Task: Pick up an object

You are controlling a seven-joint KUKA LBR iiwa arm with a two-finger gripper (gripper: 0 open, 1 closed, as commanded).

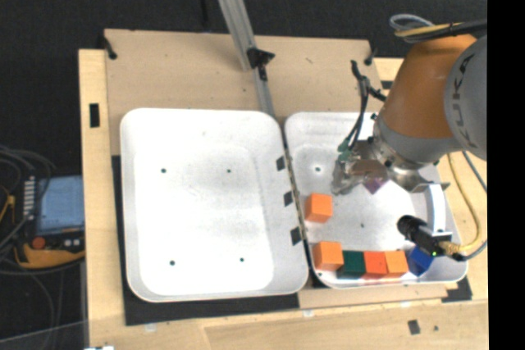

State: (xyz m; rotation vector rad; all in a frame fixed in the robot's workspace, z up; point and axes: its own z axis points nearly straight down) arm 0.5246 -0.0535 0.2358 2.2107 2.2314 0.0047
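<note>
My gripper [351,174] hangs over the middle of the right bin [316,135], under the grey and orange arm [426,102]. A small purple piece [376,185] shows just right of the gripper, partly hidden by it; I cannot tell whether it is held. An orange cube [318,207] lies a little below and left of the gripper, apart from it. Along the bin's front wall sit an orange block [330,255], a green block [353,263], two more orange blocks [376,262] and a blue block [418,261].
The left bin [201,201] lies beside the right one, its raised rim between them. A metal strut [238,20] slants down from the top to the bins' back edge. Cables and a black fitting [418,234] sit at the right bin's right side.
</note>
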